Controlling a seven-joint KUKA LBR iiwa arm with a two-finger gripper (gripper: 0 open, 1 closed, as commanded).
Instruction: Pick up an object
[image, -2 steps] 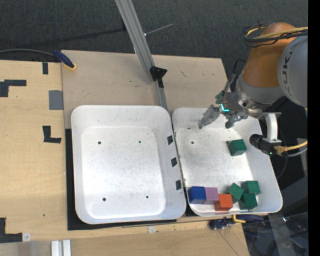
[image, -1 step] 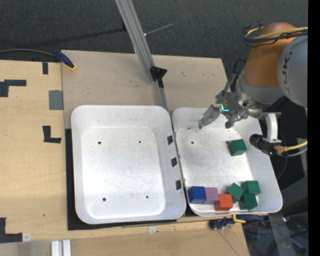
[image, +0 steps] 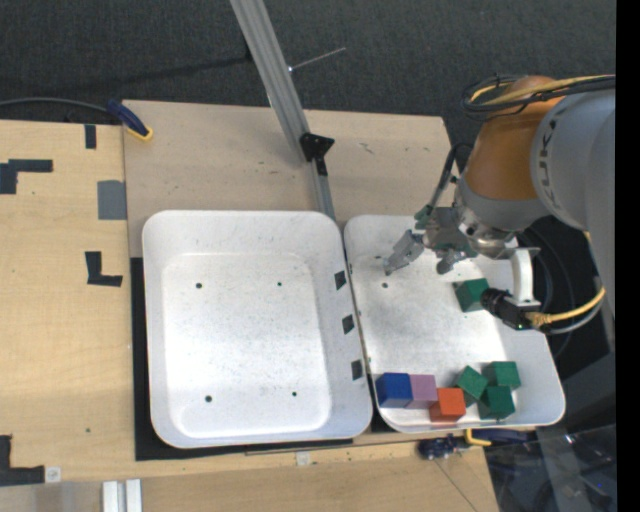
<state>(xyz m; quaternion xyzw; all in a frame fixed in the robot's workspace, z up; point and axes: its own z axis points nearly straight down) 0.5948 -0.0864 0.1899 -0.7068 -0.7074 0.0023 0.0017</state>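
While we're looking down on the right bin (image: 400, 232), most of the blocks sit along its near edge: a blue cube (image: 395, 389), a lilac cube (image: 424, 388), an orange cube (image: 450, 403) and three green blocks (image: 489, 388) bunched just beside them. One more green block (image: 471, 294) lies on its own further up, near the bin's right side. Our gripper (image: 426, 256) hangs over the upper part of that bin with its fingers spread apart and nothing between them. Next door, the left bin (image: 160, 240) sits alongside.
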